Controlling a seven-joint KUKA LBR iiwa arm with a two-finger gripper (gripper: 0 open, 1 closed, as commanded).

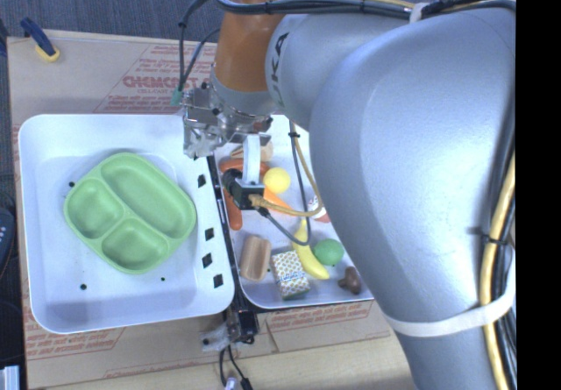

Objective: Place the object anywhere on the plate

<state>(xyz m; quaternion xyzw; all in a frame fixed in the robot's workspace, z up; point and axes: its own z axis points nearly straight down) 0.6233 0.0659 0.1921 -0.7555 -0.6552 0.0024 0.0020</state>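
The big grey arm [412, 160] is closest to my camera and covers a good part of the right bin [259, 292]. Its claw [209, 136] hangs just past the plate's [130, 209] upper right corner, above the wall where the two bins meet. From this slant I cannot tell whether the claw is open or closed, and I see nothing held in it.

The green plate lies flat in the left bin [35, 143], alone, with bare white floor all round it. Everything I might carry sits on the other side of that wall from the plate: a carrot [234, 215] lying lengthwise close along the wall, a yellow ball [276, 180] just beyond it, then a wooden peg [255, 257], a patterned cube [290, 274], a banana [307, 257] and a green ball [329, 251] further from the plate.

My reading is that the object is in that pile, below the claw and away from the plate, and the carrot is nearest. The pile is crowded and hard against the wall, so room for the pick is tight. The trip back to the plate is short, with only the low wall to clear.
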